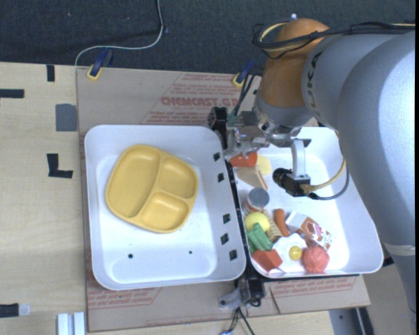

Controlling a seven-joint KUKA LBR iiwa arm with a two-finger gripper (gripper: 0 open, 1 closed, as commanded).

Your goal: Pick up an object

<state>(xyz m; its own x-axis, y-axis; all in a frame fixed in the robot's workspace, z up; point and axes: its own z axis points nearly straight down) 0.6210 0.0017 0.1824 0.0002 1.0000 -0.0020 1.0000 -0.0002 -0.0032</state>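
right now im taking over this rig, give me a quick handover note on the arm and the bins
Gripper: low over the top left corner of the right bin, at a red-orange item; whether it grips it can't be told.
Right bin: toy food heaped along its left and lower part, including a yellow round piece, a green piece and a pinkish-red ball.
Left bin: holds a yellow divided tray.
Done: no pick confirmed.
Left: secure one object and lift it.
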